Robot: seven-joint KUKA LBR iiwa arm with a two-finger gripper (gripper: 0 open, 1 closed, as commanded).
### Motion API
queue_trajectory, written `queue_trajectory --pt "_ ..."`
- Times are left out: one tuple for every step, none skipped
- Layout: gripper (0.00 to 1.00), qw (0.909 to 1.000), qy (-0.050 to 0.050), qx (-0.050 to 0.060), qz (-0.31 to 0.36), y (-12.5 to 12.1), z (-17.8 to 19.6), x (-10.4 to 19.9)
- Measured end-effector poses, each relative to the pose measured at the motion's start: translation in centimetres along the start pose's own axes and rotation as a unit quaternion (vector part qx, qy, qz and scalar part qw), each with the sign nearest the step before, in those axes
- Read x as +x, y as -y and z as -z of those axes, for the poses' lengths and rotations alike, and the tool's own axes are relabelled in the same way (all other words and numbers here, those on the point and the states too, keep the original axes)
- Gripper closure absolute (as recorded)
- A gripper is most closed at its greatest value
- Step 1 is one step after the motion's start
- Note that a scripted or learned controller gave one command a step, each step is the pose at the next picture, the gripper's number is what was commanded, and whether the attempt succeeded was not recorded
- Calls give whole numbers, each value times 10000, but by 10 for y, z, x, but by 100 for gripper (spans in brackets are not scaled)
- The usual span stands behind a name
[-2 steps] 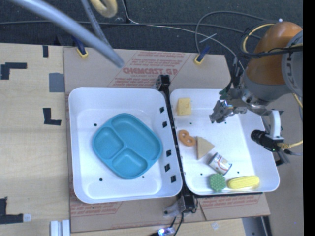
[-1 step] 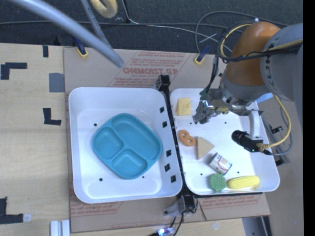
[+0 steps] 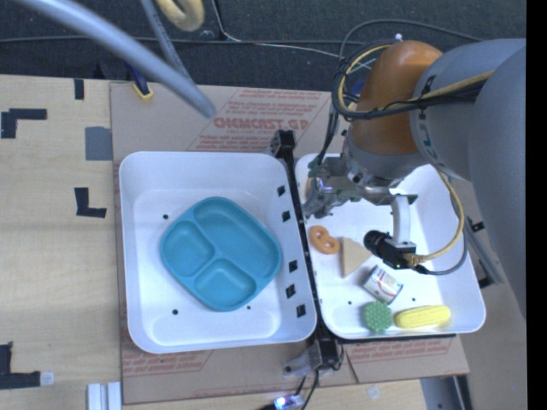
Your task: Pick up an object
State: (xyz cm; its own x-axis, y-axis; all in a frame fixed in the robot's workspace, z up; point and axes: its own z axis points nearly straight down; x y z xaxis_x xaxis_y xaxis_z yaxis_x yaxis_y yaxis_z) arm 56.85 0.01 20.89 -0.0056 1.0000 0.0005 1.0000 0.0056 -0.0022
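Note:
The right bin [image 3: 461, 301] holds several small objects. An orange ring-shaped piece [image 3: 322, 239] lies near its left wall, with a tan wedge [image 3: 350, 254] beside it. Toward the front sit a small silver can [image 3: 381, 283], a green bumpy ball [image 3: 376, 317] and a yellow corn cob [image 3: 421, 317]. My gripper [image 3: 323, 196] hangs low over the bin's back left part, just above and behind the orange ring. Nothing shows between its fingers.
The left bin [image 3: 137, 254] holds a blue divided plate [image 3: 220, 252]. A black divider with clips [image 3: 295, 229] runs between the bins. The grey arm and orange band [image 3: 402, 75] loom over the right bin's back. Cables loop near the wrist.

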Motion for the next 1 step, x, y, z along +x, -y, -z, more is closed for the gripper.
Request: queue_trajectory --pt "100 10000 4 1 -5 3 -5 57"
